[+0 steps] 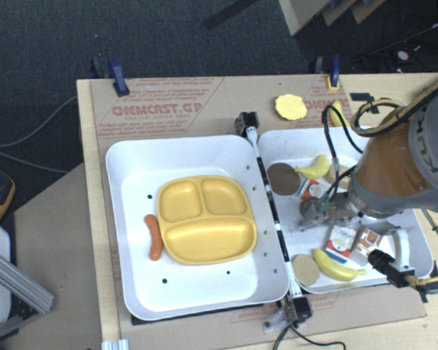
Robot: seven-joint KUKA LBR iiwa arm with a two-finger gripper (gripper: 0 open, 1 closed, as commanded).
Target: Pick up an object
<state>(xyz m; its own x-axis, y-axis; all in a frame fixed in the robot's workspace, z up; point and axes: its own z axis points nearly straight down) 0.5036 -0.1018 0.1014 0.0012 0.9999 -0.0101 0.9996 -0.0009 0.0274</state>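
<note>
My gripper hangs low over the middle of the right bin, with the arm coming in from the right. Around it lie a brown round disc, a small yellow banana-like piece and a red and white item partly hidden by the gripper. Just below and to the right lie a white and orange carton, another orange carton, a yellow banana and a tan disc. Nothing shows between the fingers.
The left bin holds a yellow divided plate and an orange sausage beside its left edge. A yellow ruffled piece lies on the bench behind the right bin. Blue clamps hold the back edge.
</note>
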